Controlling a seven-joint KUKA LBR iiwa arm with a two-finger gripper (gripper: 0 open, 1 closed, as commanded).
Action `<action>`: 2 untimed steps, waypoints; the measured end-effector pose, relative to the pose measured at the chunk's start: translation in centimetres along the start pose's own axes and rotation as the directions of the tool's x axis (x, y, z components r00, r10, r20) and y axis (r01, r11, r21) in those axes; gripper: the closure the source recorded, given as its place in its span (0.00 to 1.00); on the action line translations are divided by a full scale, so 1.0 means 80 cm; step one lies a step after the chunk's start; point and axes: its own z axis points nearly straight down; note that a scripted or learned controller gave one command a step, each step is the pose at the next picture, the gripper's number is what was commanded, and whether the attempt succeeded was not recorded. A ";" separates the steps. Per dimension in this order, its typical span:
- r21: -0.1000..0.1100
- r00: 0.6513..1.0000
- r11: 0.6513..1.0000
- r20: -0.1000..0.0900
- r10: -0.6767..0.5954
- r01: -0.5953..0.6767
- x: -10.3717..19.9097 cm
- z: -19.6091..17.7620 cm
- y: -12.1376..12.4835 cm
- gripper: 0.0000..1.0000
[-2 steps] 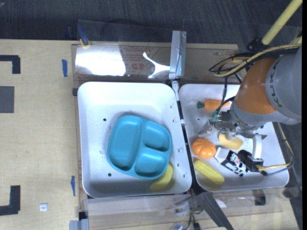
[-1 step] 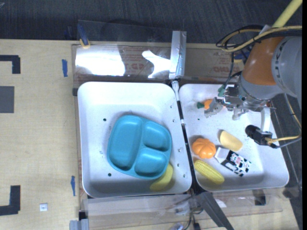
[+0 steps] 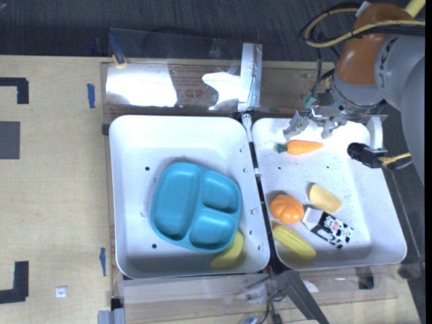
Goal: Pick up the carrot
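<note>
Near right bin's far wall (image 3: 324, 121), carrot (image 3: 304, 147)

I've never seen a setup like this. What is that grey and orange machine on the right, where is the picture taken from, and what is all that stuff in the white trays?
One camera looks down at a slant. The machine is a robot arm reaching in from the right; its claw hangs open just above a toy carrot, holding nothing. The carrot lies in the right bin with an orange pumpkin, a yellow piece, a corn cob and a black-and-white toy. The left bin holds a blue divided plate with a yellow toy tucked under its edge.
</note>
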 end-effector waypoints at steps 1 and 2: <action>-0.015 0.992 0.992 0.002 -0.129 0.129 -0.010 0.064 0.005 0.00; -0.030 1.000 0.999 -0.001 -0.023 0.023 -0.010 0.067 0.002 0.00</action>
